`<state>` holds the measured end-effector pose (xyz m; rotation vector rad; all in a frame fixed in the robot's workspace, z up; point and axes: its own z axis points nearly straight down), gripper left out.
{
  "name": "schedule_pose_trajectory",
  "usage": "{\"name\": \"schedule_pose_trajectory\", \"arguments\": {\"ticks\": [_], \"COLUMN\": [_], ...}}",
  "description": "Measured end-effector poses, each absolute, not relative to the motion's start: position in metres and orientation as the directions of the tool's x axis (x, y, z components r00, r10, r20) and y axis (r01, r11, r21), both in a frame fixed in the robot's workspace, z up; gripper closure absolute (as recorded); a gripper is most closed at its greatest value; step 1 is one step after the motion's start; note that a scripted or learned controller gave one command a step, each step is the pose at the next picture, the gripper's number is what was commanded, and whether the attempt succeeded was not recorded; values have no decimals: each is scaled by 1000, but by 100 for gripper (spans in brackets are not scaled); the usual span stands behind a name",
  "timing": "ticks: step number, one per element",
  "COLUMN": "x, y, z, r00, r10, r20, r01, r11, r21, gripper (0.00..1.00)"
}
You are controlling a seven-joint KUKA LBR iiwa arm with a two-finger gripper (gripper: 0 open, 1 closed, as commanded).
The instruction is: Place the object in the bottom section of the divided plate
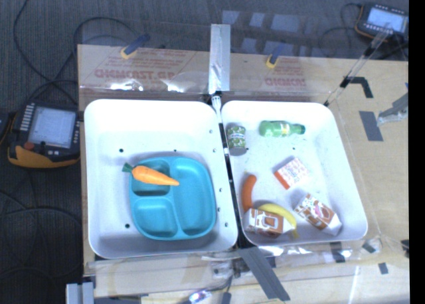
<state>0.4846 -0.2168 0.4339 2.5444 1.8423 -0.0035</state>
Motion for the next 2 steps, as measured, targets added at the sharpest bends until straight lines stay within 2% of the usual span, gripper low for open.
{"name": "schedule_pose_trajectory", "arguments": {"ticks": [1,2], "x": [484,485], "y": [-217,-218], "z": [434,443], "r00": [212,212], "r10": [977,977], "r20": [-5,-9], "r01": [977,977], "r11": [-212,-212], "r21": [-2,-3], "gripper": [0,100]}}
